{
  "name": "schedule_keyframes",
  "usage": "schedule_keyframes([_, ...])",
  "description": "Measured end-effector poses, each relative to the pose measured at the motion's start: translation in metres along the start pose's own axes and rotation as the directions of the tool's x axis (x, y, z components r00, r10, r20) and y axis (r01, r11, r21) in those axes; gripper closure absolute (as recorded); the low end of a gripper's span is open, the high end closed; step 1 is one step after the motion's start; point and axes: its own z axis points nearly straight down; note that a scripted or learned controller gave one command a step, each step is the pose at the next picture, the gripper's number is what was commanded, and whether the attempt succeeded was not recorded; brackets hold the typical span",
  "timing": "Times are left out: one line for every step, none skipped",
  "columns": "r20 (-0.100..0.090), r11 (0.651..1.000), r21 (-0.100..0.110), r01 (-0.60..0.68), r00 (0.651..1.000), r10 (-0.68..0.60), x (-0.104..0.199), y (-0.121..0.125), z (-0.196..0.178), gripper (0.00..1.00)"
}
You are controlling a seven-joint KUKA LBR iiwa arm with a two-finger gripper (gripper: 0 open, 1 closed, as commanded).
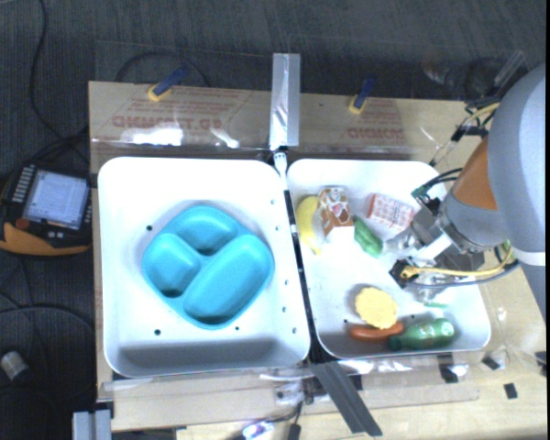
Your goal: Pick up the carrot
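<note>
Carrot (376, 331) lies at the right bin's (467, 337) front edge, wedged between cookie (376, 306) and bottle (423, 334); the gripper (423, 289), state unclear, should descend left, straddling its width.

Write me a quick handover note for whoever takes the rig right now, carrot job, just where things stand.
Pincer: over the right bin, near its right side, nothing seen held; finger state unclear.
Carrot: lying at the front of the right bin, below the yellow round piece and touching the green bottle to its right.
Blue divided tray sits in the left bin.
Done: no pick yet; carrot is on the bin floor.
Left: bring the pincer forward and left to the carrot, grasp, lift.
</note>
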Motion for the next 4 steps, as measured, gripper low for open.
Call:
schedule_keyframes([0.002, 0.999, -0.044, 0.018, 1.0, -0.018, 0.016, -0.022, 0.028, 0.0])
schedule_keyframes([0.023, 0.974, -0.047, 0.221, 0.975, -0.22, -0.024, -0.038, -0.101, 0.0])
schedule_keyframes([0.021, 0.941, -0.045, 0.336, 0.942, -0.336, -0.02, -0.065, 0.026, 0.0])
schedule_keyframes([0.017, 0.994, -0.048, 0.1, 0.995, -0.099, 0.008, -0.12, -0.06, 0.0])
